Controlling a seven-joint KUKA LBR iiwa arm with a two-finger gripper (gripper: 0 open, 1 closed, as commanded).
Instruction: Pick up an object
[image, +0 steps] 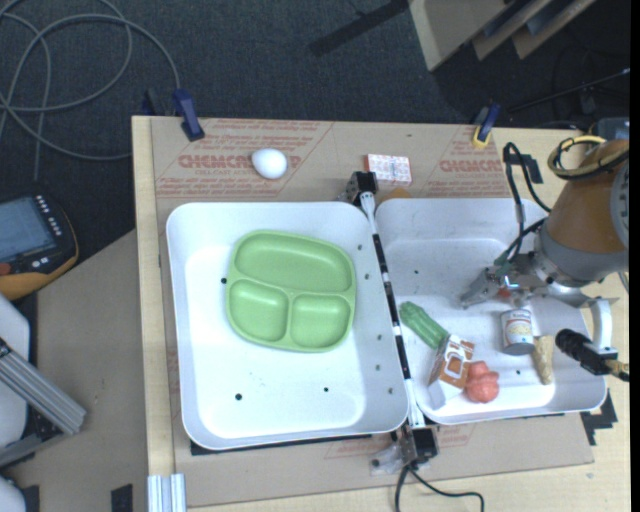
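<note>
Bench of tan board, carrying two shallow white bins side by side. Left bin: green divided plate, three compartments. Right bin: green oblong item, orange-and-white packet, red lumpy item, small labelled can, tan stick-shaped piece. Arm reaching over right bin; end effector with fingers spread, nothing between them, just left of the can. White egg-shaped object on bench behind left bin.

Green plate, white bins
</note>
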